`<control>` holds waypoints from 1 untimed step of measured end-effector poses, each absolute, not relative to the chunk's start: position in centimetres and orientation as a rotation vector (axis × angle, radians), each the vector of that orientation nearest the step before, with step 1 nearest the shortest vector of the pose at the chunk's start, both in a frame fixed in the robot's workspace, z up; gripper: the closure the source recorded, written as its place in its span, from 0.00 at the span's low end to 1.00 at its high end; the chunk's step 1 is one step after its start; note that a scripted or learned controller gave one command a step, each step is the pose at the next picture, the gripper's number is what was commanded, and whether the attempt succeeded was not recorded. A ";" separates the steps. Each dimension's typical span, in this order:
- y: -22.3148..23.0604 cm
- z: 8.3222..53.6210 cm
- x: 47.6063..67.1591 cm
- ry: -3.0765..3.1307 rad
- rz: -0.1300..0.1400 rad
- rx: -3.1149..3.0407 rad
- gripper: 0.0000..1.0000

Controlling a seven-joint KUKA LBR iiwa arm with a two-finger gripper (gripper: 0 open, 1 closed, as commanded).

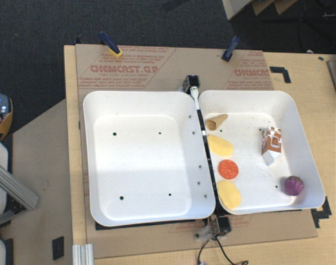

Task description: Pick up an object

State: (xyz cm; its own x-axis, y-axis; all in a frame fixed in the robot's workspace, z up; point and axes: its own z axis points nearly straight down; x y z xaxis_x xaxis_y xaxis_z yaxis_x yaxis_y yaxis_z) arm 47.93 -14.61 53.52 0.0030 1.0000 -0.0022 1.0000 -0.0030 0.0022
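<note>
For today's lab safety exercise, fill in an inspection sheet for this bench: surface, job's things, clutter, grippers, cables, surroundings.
Surface: brown board bearing left bin and right bin.
Job's things: in the right bin, cone, two yellow pieces, red disc, carton, purple ball.
Clutter: nothing seen.
Grippers: nothing seen.
Cables: one at the near edge.
Surroundings: two clamps, dark floor.

Red "CHEMCAST GP" lettering is printed on the brown board (pixel 134 66) under the bins.
</note>
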 end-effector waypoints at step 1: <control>-14.3 53.6 47.9 2.219 0.001 2.220 1.00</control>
